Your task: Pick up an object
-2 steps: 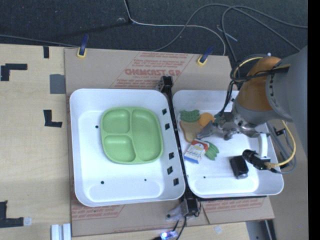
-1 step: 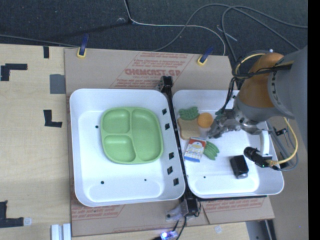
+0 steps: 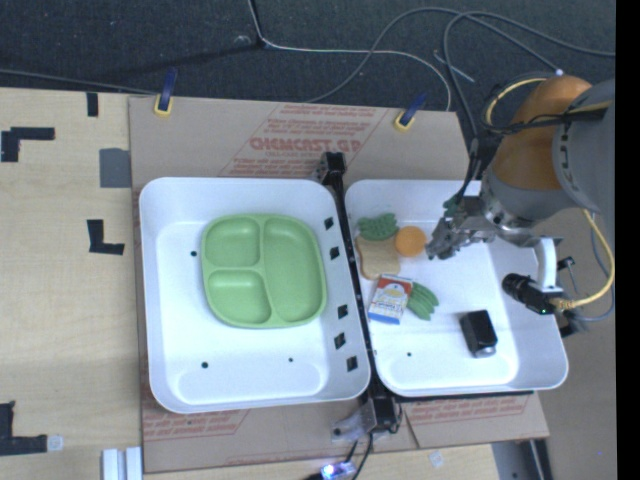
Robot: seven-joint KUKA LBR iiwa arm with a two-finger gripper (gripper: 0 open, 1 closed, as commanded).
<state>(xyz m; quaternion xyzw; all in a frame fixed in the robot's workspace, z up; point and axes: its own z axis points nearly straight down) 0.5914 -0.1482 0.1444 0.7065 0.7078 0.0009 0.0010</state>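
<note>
— So, where do you stand with the pick?

— Your gripper [image 3: 441, 247] hangs over the right bin [image 3: 520, 368], in its upper half, just to the right of the orange ball [image 3: 410, 240]. You could take that ball as the likely target, since it is the nearest thing to the fingertips.

— Is anything between the fingers?

— Nothing that you can see. The fingers point down and to the left toward the ball, but they read as one dark cluster from above, so you cannot tell whether the jaws stand wide or narrow.

— Why is everything bunched on that side?

— The loose items sit against the bin's left wall: a green leafy piece [image 3: 378, 227] at the top, a tan slab [image 3: 379, 259] below it touching the ball, then a small printed box [image 3: 390, 300] with a green pod [image 3: 423, 301] just beside it. A black block [image 3: 479, 331] lies well apart, lower right (the easiest one to reach without nudging a neighbour, you might judge).

— And the left bin?

— Your left bin [image 3: 165, 368] bears a green divided plate [image 3: 265, 271], flat and centred, probably there as a place to set things down. The arm comes in from the right, so the crowded cluster lies at the far end of its reach.
</note>
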